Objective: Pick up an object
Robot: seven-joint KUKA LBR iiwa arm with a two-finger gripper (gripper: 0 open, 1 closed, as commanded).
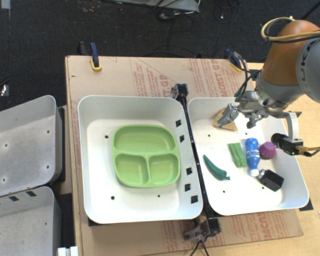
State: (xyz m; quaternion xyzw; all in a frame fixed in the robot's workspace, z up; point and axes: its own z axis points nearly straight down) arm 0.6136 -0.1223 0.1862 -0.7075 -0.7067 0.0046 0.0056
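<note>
Two white bins sit side by side. Left bin (90, 159) has a green divided plate (146, 155) at its center, likely a drop spot. Right bin (296, 193) holds the candidates: tan wedge (227, 120) near the back-left corner, green pepper (215, 168), green block (237, 154), blue bottle (252, 154), purple ball (267, 150), black block (271, 180) toward the front-right corner. Gripper (240, 115) hovers by the wedge, fingers apart, nothing between them.

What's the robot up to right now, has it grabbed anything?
Gripper over right bin's back edge, above tan wedge. Nothing visibly held. Blue bottle, purple ball lying nearby.
</note>
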